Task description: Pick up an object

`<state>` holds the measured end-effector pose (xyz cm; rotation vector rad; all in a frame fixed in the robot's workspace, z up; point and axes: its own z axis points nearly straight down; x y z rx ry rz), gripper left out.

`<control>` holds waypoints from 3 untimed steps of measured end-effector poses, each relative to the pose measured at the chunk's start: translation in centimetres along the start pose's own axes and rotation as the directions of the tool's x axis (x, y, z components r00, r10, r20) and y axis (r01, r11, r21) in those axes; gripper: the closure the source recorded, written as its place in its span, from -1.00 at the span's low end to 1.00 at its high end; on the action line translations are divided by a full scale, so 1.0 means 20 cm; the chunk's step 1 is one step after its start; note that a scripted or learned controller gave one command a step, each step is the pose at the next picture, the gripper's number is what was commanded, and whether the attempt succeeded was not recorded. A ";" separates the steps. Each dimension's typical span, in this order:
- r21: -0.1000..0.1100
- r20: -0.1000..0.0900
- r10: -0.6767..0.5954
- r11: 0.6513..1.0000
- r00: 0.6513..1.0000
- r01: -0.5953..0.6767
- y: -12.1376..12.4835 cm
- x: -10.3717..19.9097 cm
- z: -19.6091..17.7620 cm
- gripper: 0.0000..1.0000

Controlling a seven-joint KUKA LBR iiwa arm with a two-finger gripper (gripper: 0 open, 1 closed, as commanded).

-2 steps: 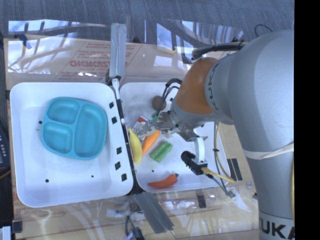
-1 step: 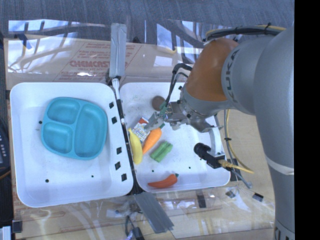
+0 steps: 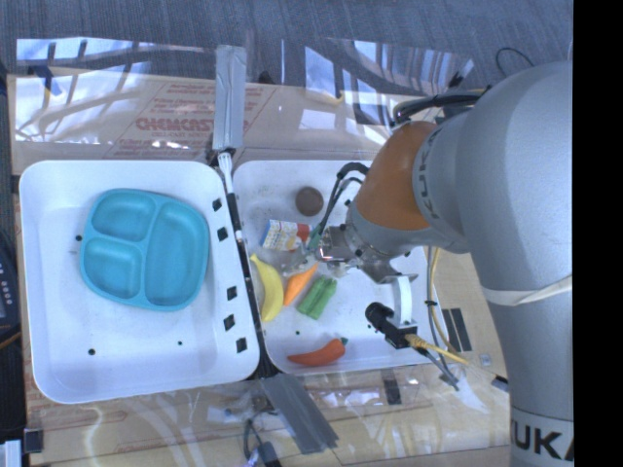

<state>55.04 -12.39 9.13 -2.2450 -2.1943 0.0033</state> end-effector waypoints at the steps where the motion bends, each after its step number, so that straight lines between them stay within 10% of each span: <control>1: 0.003 0.000 -0.002 1.000 1.000 0.002 0.00 0.00 -0.04 1.00; 2: -0.005 -0.002 0.092 0.996 0.996 -0.092 0.08 0.28 -0.64 1.00; 3: 0.001 0.001 0.219 0.976 0.976 -0.219 0.13 0.28 -0.74 1.00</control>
